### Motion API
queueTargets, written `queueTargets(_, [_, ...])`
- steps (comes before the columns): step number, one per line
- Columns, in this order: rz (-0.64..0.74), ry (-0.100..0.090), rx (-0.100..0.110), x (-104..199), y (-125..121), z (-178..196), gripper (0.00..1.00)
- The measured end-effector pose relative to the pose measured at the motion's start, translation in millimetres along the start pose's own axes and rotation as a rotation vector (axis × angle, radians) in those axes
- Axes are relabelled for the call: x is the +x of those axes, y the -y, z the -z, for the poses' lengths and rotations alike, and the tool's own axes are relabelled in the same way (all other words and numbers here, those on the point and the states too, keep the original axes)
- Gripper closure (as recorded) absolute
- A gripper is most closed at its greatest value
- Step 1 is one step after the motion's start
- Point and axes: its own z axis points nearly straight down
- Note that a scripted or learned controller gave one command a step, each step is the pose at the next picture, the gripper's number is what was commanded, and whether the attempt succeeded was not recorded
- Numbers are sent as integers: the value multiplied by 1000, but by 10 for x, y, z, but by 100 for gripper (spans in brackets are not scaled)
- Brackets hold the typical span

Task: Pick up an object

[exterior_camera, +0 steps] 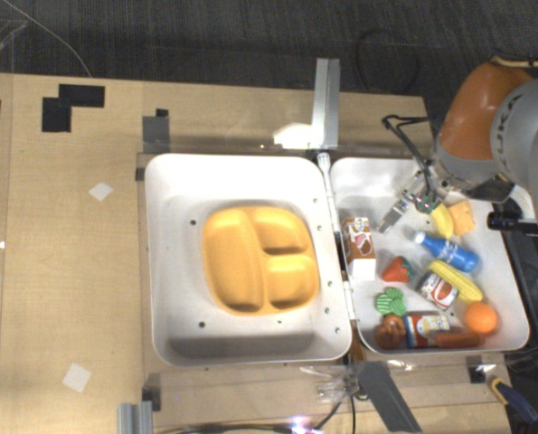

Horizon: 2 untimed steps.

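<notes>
Claw hovers with fingers apart, gripping nothing, just left of the yellow cheese wedge in the right bin; wedge looks light, rigid plastic, probably slick, best pinched across flat faces.

No readable text, brand or number anywhere. Printed labels visible on the brown carton, the small can at about five o'clock from it, and the bottle at six o'clock in the right bin, but apparently too small and blurred to make out.
</notes>
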Motion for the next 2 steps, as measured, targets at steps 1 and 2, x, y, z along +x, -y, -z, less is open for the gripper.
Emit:
queueTargets(1, [-487, -2, 1, 200, -268, -4, 0])
queueTargets(2, [-710, -2, 1, 156, -501, -2, 0])
